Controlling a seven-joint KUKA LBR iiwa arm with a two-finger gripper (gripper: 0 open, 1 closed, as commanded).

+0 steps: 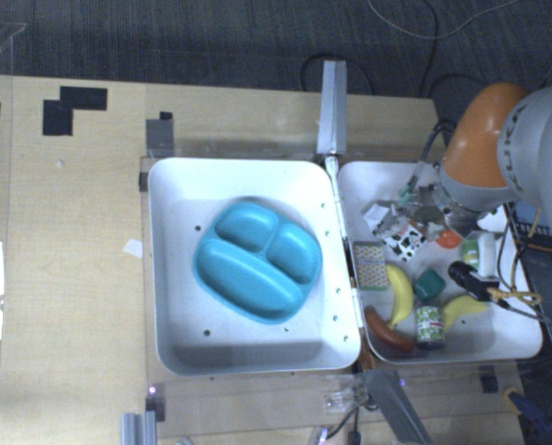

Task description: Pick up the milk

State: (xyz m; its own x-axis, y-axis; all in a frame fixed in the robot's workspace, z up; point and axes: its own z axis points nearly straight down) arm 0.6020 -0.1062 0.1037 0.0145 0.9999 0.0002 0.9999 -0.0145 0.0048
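Note:
In the right bin [526, 341], a small white and green carton that looks like the milk [485, 250] stands near the right wall, partly covered by the arm. My gripper [401, 228] hangs low over the bin's upper left part, left of the carton and apart from it. The grey arm with its orange band [480, 151] reaches in from the right above the carton. Nothing visible sits between the gripper's tips.
The right bin also holds two yellow bananas [401, 295] [463, 310], a teal cube [430, 284], a green can [430, 325], a brown-red sausage [387, 332], a green patterned pad [370, 265] and a small red piece [448, 239]. A blue divided plate [257, 260] lies in the left bin [173, 323].

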